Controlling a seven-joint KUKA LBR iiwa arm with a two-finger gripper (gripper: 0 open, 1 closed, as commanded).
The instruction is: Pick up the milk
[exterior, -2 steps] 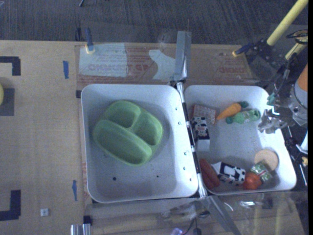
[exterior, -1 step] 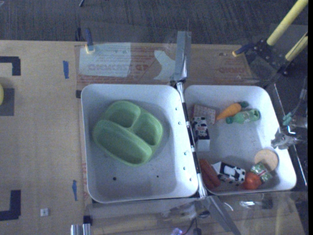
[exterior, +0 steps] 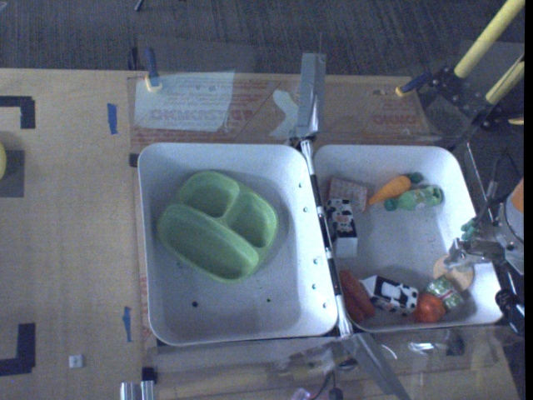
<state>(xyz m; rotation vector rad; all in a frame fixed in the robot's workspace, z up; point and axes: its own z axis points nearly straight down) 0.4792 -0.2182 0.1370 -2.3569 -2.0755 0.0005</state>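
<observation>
The milk [exterior: 341, 221], a small carton with black-and-white cow markings, is lying in the right bin [exterior: 400, 158], close against that bin's left wall and roughly midway along it. A pinkish-brown box [exterior: 347, 192] is sitting just beyond the carton, touching or nearly touching it. A second cow-patterned carton [exterior: 394, 293] is lying near the bin's front edge, with a red sausage-shaped item [exterior: 356, 296] just to its left and a red tomato-like piece [exterior: 428, 307] with a green-labelled item [exterior: 443, 293] to its right. An orange carrot [exterior: 390, 189] and a green bottle-like object [exterior: 414, 197] are resting side by side toward the far wall. The pincer [exterior: 466, 252] is hanging over the right side of the same bin, above a tan round disc [exterior: 455, 271], well apart from the milk; nothing is visibly sitting between its fingers, and whether they are released or clenched cannot be told. The left bin [exterior: 166, 307] is holding a green divided plate [exterior: 218, 224]. Both bins are standing on the wooden desk [exterior: 67, 248].
</observation>
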